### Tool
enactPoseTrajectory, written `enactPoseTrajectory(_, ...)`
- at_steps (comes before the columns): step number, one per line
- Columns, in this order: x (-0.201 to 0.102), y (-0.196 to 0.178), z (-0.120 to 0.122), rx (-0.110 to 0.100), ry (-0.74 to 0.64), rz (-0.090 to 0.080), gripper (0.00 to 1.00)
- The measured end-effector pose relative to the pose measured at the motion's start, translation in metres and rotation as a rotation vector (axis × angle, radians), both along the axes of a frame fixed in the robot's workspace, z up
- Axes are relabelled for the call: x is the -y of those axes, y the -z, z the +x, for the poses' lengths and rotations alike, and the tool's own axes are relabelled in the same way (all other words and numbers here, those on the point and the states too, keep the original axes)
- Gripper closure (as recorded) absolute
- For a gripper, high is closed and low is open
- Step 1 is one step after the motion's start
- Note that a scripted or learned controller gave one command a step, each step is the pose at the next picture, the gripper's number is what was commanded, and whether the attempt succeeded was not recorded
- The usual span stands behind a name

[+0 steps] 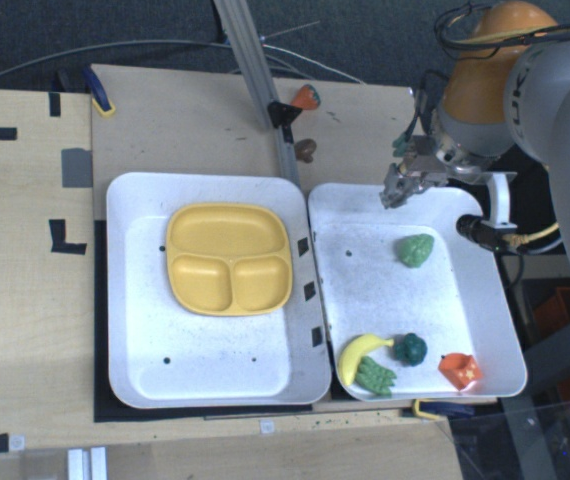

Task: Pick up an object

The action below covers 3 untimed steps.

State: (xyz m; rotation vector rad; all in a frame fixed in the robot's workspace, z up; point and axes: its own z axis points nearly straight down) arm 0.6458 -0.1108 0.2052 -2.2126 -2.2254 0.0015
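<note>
The grey arm's claw [397,194] hangs over the far edge of the right shallow white plastic bin [485,298], holding nothing; whether it is open cannot be told. The nearest pick looks to be the pale green, lumpy, soft-looking toy vegetable [415,249], lying alone mid-bin, just toward the camera from the claw. To grasp well, centre above it, descend straight, and close across its narrow width. A yellow toy banana [357,352] lies crowded among others near the front wall.
</note>
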Motion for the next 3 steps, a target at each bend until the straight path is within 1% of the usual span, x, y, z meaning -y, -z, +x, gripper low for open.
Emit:
enactPoseTrajectory(1, -0.059, -0.011, -0.018, 0.001, -0.001, 0.001, 1.0)
enactPoseTrajectory(2, -0.121, -0.01, -0.026, 0.0, -0.002, 0.001, 1.0)
enactPoseTrajectory(3, -0.165, -0.007, -0.042, -0.001, -0.001, -0.001, 1.0)
